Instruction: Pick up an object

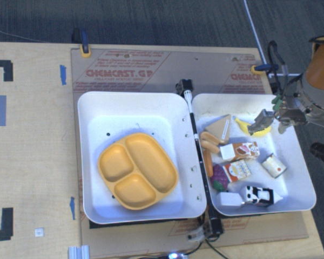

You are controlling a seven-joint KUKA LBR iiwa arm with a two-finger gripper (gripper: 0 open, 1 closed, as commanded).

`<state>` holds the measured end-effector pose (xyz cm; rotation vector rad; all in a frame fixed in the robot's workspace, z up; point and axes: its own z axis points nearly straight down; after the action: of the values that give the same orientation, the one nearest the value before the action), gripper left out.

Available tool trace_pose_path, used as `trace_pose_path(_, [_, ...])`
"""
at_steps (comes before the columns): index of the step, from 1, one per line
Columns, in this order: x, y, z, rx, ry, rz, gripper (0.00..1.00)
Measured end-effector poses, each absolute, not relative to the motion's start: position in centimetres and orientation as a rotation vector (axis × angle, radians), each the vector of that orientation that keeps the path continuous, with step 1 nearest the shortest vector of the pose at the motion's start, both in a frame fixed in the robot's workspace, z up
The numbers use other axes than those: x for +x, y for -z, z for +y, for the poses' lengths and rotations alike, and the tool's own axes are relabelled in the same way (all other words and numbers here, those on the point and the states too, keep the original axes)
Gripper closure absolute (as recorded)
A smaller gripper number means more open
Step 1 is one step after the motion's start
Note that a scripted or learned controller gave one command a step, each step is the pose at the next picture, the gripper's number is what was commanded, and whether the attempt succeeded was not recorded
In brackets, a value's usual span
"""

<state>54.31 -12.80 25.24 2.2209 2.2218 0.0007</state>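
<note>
The claw (270,120) hangs with its fingers spread apart, holding nothing, over the right bin's (302,190) 1 o'clock area, just above a yellow banana (248,127). Toy foods crowd that bin from 9 to 6 o'clock, while the left bin (92,117) holds a yellow divided plate (137,170).

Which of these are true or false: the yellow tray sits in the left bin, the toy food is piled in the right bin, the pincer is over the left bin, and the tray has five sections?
1. The yellow tray lies in the left bin. True.
2. The toy food, including a black-and-white carton, lies in the right bin. True.
3. The pincer is over the left bin. False: it is above the right bin, near a yellow piece.
4. The tray has five sections. False: three.
</note>
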Motion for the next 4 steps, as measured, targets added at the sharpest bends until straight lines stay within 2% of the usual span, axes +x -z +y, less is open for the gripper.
trace_pose_path(1, [57.3,-16.9,-13.9,2.223,0.001,2.221,0.0])
trace_pose_path(2, [55.3,-11.3,-14.9,2.217,-0.009,2.219,0.0])
trace_pose_path(3, [57.7,-10.0,-15.3,2.221,0.0,2.22,0.0])
trace_pose_path(4, [57.8,-11.0,-15.3,2.221,-0.003,2.218,1.0])
